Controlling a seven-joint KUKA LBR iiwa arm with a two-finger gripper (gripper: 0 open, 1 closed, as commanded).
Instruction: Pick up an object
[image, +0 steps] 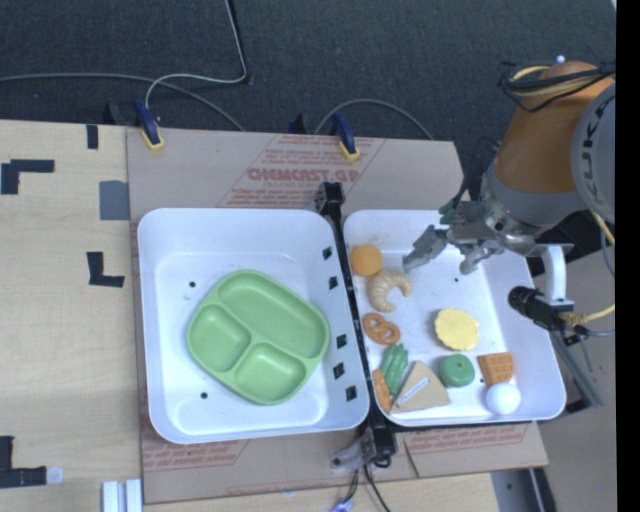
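Open gripper (447, 252) above the right bin (530, 300), nothing between its fingers.

The two fingers are spread apart over the bin's upper part, holding nothing. Just left of them lie an orange ball (366, 260) and, below it, a pale croissant (388, 289), with a pretzel (381, 328) further down. A yellow round piece (456, 328) sits below the gripper. Along the bin's lower edge are a green vegetable (396, 364), a sandwich wedge (420, 390), a green round piece (457, 371), an orange cracker (495, 368) and a white egg (502, 398). The left bin (165, 300) holds a green divided plate (258, 336).
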